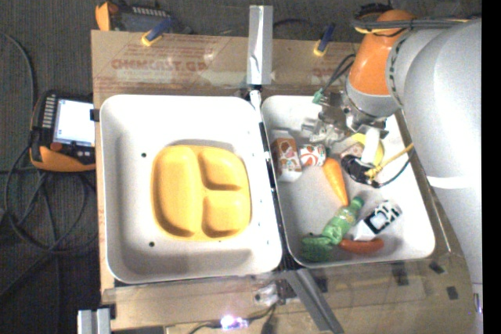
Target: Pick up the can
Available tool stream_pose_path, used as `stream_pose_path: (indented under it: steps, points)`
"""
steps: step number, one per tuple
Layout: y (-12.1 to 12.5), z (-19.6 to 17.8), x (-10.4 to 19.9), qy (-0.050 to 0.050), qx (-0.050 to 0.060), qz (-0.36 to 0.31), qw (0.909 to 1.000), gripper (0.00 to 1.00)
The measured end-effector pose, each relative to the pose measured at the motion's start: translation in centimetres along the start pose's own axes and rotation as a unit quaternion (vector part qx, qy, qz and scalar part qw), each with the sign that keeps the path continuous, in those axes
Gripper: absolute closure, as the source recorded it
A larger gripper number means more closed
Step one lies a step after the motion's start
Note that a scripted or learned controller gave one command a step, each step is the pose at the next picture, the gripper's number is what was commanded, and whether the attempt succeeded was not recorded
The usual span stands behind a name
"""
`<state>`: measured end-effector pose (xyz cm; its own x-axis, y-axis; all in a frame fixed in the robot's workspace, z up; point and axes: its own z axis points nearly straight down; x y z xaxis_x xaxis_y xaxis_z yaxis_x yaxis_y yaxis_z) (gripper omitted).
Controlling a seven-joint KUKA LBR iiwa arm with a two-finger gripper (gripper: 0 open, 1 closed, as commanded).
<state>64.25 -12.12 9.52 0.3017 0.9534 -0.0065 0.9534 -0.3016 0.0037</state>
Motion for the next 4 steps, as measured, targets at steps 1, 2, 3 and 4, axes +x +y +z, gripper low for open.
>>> stream_pose_path:
  steps: [1, 2, 3, 4]
  points:
    - [3.5, -9.9, -2.7, 0.001, 0.005, 0.028, 0.9996, 1.0]
    - [4.8, -19.3, -6.6, 0.0, 0.005, 0.132, 0.9913, 1.0]
    - [-1.9, -4.9, -7.6, 0.002, 0.007, 0.102, 0.9947, 1.0]
    - [-0.1, -13.7, -6.4, 0.001, 0.006, 0.166, 0.9862, 1.0]
